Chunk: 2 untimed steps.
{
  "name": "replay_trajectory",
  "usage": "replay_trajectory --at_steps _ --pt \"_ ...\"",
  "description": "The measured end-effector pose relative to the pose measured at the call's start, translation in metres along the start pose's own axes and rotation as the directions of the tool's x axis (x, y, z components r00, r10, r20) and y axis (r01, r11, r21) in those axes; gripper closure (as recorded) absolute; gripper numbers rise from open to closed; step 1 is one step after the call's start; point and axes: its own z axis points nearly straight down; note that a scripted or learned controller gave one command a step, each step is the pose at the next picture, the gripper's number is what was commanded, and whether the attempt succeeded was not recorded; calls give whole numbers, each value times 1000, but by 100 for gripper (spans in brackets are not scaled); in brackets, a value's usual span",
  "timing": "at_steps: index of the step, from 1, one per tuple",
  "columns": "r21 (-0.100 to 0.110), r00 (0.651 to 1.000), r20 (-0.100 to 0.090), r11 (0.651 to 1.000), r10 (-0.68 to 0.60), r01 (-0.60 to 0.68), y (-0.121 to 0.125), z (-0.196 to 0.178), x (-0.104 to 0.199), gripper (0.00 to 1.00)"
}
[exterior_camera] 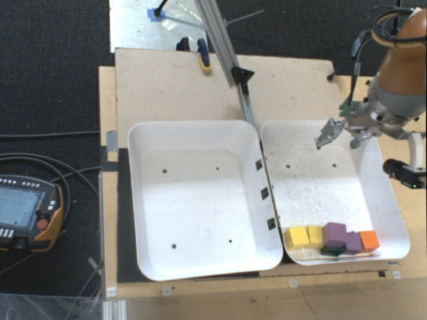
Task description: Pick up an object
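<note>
Operator, your arm (399,65) enters at the 2 o'clock side of the view and hangs over the far part of the right bin (380,179). The gripper (331,132) points toward 9 o'clock, above bare bin floor. You cannot tell from this angle how its tool is set, and nothing shows in it. The objects lie well apart from it, packed along the bin's 6 o'clock wall: two yellow blocks (302,236) side by side, a purple block (335,233) next toward 3 o'clock, a dark green block (333,249) touching the purple one's near side, and an orange block (369,240) at the row's 3 o'clock end. The left bin (143,179) sits just beside, at 9 o'clock. A pendant (27,212) rests off the bench at far 9 o'clock.
</note>
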Motion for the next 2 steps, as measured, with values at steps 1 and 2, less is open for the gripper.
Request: replay_trajectory --at_steps 1,2 --pt "9 1000 -3 1000 0 0 -59 49 37 0" --pt "-5 1000 1 1000 0 0 -60 -2 31 0"
